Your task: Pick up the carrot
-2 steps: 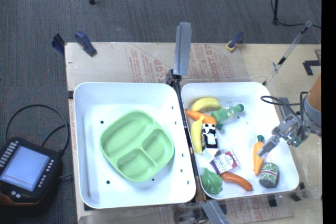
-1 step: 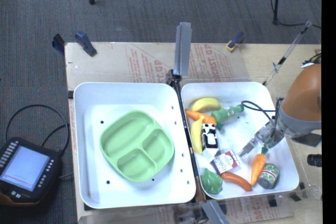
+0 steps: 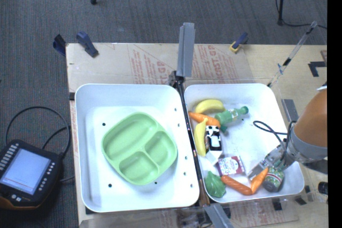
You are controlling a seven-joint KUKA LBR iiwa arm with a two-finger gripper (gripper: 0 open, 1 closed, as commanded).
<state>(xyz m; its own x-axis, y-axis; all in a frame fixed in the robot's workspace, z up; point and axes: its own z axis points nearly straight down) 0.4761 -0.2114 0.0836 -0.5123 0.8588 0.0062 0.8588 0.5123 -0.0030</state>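
Camera view, looking down at a slant on two white bins side by side. Nearest, along the front wall of the right bin (image 3: 278,94), lie a green leafy toy (image 3: 214,184), a carrot (image 3: 236,185) lying flat, and a second carrot (image 3: 259,179) tilted upward beside a dark round jar (image 3: 273,181) in the corner. These crowd that front edge; open white floor lies behind them, mid-bin. The gripper (image 3: 270,164) sits just above the tilted carrot's upper end, reaching from the grey arm (image 3: 310,136) at the right; whether its fingers are apart or closed cannot be told. Behind are a small red packet (image 3: 231,165), a black-and-white carton (image 3: 214,139), two bananas (image 3: 209,106), a third carrot (image 3: 197,117) and a green bottle (image 3: 231,115). The left bin (image 3: 85,115) holds a green divided plate (image 3: 139,148).
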